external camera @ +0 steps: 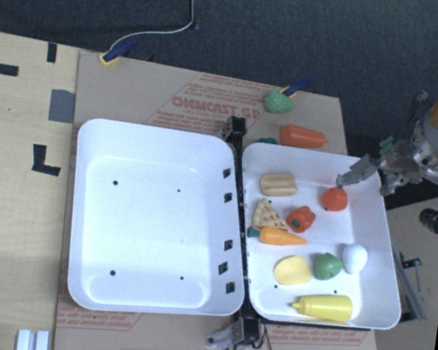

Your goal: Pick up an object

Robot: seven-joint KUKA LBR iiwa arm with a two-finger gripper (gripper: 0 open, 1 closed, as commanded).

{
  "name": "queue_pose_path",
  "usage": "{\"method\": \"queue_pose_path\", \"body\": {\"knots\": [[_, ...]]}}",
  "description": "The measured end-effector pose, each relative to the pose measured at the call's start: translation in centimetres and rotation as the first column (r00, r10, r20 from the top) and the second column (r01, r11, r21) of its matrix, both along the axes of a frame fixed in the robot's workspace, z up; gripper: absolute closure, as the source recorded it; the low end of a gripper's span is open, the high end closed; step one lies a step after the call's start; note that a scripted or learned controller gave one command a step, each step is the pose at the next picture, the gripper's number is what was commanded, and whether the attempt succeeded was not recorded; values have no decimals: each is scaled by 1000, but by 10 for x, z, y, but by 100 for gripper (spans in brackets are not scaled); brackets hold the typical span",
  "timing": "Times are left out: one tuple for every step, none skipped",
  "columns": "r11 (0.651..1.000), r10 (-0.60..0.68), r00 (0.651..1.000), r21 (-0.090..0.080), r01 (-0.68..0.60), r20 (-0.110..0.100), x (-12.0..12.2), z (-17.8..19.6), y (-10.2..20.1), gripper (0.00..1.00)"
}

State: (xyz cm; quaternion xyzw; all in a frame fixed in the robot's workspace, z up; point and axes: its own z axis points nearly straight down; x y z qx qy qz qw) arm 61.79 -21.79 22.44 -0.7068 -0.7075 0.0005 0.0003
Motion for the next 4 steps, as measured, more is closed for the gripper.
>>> {"method": "queue_pose_path", "body": {"knots": [[1000,3,1000,0,-3,-2,44,-148,-4,0],[1000,-1,1000,-3,1,9,34,-20,-6,0],[1000,2,1000,1,-2,-4,49,-147,-4,0],[1000,0,1000,-3,0,10,52,-27,-6,0]]}}
